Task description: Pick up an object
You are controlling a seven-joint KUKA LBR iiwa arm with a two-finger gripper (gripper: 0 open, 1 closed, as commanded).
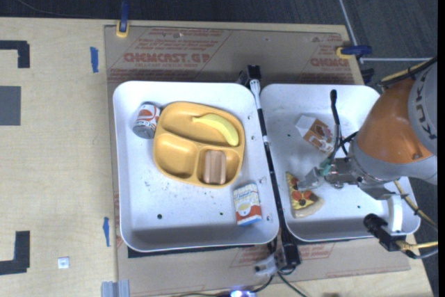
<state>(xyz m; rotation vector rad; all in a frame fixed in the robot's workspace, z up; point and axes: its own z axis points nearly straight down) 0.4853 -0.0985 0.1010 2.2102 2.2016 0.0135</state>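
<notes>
In the right bin (348,212) lies a toy pizza slice (304,199) near the front left corner. A small white and brown packet (315,133) lies farther back in the same bin. My gripper (314,177) reaches in from the right and hangs just above and behind the pizza slice, close to it. The grey wrist and orange band (393,132) cover the bin's right side. The left bin (124,170) holds a yellow divided plate (174,149) with a banana (220,126) and a brown block (213,166) in it.
A crushed can (145,120) lies at the left bin's back left, beside the plate. A small carton (247,204) stands at its front right corner, near the wall between the bins. A black cable (334,115) rises over the right bin.
</notes>
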